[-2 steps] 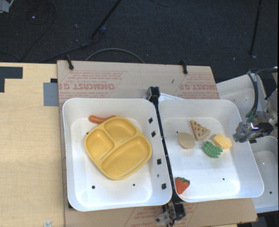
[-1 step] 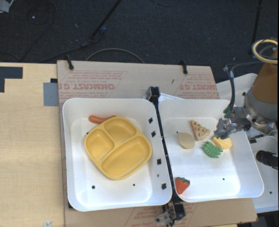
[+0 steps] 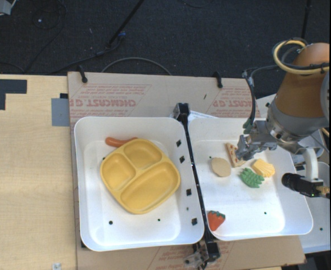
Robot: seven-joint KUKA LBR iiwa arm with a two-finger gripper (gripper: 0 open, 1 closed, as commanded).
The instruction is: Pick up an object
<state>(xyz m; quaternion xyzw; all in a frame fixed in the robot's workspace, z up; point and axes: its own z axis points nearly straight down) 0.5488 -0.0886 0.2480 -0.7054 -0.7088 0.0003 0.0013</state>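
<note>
My gripper point(image 3: 243, 152) hangs low in the right bin point(image 3: 289, 221), right over a small tan and red slice-shaped piece point(image 3: 231, 152). A beige oval piece point(image 3: 221, 167) lies just left of it. A green leafy piece point(image 3: 251, 178) and a yellow corn-like piece point(image 3: 263, 168) sit just below the gripper. A red strawberry-like piece point(image 3: 216, 220) rests at the bin's front left corner. The fingertips blend into the dark wrist hardware.
The left bin point(image 3: 92, 229) holds a yellow divided plate point(image 3: 139, 175) with an orange sausage-like piece point(image 3: 118, 142) behind it. A black divider point(image 3: 191, 173) runs between the bins. The arm's orange and grey body point(image 3: 300, 94) rises at the right.
</note>
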